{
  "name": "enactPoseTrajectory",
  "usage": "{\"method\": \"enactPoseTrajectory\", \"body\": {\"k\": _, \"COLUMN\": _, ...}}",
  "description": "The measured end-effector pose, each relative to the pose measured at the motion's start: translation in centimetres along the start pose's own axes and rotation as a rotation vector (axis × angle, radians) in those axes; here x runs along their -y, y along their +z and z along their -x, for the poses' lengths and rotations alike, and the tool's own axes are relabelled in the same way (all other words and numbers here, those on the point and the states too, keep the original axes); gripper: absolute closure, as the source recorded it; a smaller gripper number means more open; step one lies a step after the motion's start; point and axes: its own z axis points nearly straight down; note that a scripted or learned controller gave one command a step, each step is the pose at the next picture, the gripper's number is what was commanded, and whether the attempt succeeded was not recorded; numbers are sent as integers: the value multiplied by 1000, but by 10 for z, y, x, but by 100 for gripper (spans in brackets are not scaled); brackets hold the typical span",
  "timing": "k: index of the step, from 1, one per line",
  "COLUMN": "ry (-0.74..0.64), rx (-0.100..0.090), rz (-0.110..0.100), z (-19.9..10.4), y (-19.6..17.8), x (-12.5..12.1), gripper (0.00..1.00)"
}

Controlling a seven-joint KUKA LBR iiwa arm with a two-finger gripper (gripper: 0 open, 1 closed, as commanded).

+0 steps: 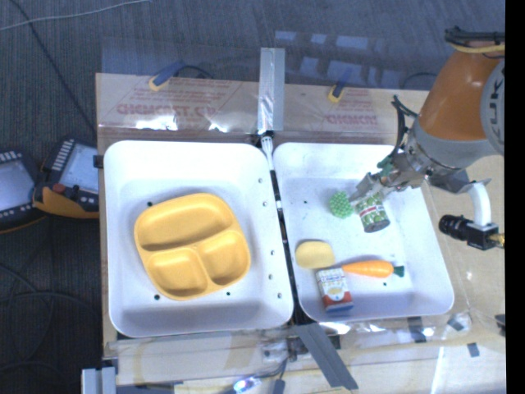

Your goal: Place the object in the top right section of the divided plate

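Since the yellow divided plate in the left bin has nothing on it, you're at the pick stage, not the placing stage. Your hand is down in the right bin, at about 1 o'clock from that bin's middle, right over a small can with a green and white label and just beside a knobbly green ball. I honestly can't tell how the hand is set or whether it's got anything, it's too small and cluttered there to read. My guess is the can is the target since it's touching or nearly touching the hand, but the ball's close enough that I wouldn't swear to it.

Other stuff in that bin: a pale yellow lump, a carrot and a little carton, all down around 6 o'clock, clear of the hand.

Next you'd want a solid grip, a straight lift, then carry it across the divider toward 9 o'clock and drop it in the plate's top right section
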Motion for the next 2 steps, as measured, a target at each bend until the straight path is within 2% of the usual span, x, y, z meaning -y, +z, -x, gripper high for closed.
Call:
{"method": "enactPoseTrajectory", "body": {"k": 1, "ry": -285, "rx": 4, "rz": -1, "z": -22, "y": 8, "x": -99, "gripper": 100}}
{"method": "enactPoseTrajectory", "body": {"k": 2, "ry": -648, "rx": 4, "rz": 1, "z": -78, "y": 2, "x": -122, "gripper": 100}}
